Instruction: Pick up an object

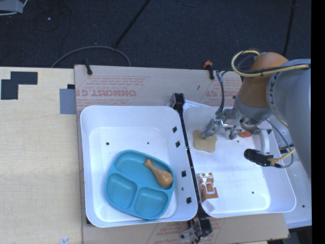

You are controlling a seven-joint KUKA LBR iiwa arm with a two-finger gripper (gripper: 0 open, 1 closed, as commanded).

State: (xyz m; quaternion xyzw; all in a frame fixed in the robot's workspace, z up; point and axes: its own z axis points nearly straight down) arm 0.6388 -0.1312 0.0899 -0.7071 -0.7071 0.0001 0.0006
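Left bin (96, 131): blue divided plate (138, 184) near its front – a tan drumstick (158, 172) lies across it.
Right bin (274, 197): small brown-and-white piece (207, 186) near the front left corner.
Beige flat piece (205, 142): farther back, beside the divider.
Pincer (222, 128): fingers spread, low over the right bin, one tip just beside the beige piece – nothing between them.

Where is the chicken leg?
The chicken leg lies on the blue tray in the left bin, across the tray's upper right part, near the divider between the bins.
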